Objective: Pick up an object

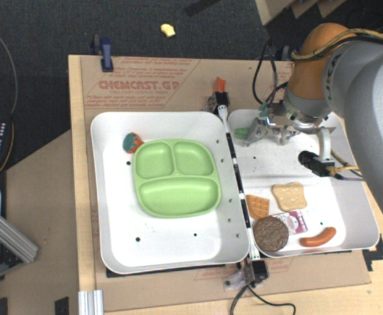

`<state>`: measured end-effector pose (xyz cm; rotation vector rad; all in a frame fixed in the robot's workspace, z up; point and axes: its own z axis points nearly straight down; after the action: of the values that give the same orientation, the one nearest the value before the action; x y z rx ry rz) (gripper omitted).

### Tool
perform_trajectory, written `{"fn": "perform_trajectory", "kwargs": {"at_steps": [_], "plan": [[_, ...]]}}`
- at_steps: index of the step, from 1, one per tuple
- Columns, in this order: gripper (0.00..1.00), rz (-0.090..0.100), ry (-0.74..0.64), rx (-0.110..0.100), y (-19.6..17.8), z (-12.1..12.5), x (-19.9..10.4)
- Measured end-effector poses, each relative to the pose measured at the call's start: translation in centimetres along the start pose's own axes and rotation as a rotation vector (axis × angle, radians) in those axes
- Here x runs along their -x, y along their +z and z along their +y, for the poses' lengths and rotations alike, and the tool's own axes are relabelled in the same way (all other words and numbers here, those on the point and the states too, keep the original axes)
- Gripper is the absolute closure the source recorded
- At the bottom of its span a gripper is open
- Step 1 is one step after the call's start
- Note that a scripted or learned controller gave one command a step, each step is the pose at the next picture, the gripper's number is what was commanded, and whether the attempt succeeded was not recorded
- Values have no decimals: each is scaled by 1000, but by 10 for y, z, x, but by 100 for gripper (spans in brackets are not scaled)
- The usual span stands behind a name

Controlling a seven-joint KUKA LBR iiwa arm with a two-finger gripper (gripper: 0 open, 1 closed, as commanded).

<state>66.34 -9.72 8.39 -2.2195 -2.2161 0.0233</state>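
Note:
My gripper (269, 136) hangs low over the far left part of the right bin (355, 205), open, with nothing between its fingers. A small green object (241, 134) lies just left of the left finger, against the bin's wall. Nearer the front of this bin lie a slice of toast (289, 195), a waffle piece (258, 207), a round brown patty (271, 233), a purple packet (297, 222) and a sausage (318, 237).
The left bin (113, 195) holds a green divided plate (176, 177) and a small red and teal object (132, 142) at its far left. A ridge (234, 169) divides the two bins. The grey arm (368, 84) fills the right side.

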Motion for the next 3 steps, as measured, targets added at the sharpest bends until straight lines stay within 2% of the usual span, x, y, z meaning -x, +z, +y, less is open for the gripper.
{"fn": "perform_trajectory", "kwargs": {"at_steps": [3], "plan": [[0,4,-1,2,0,0,4]]}}
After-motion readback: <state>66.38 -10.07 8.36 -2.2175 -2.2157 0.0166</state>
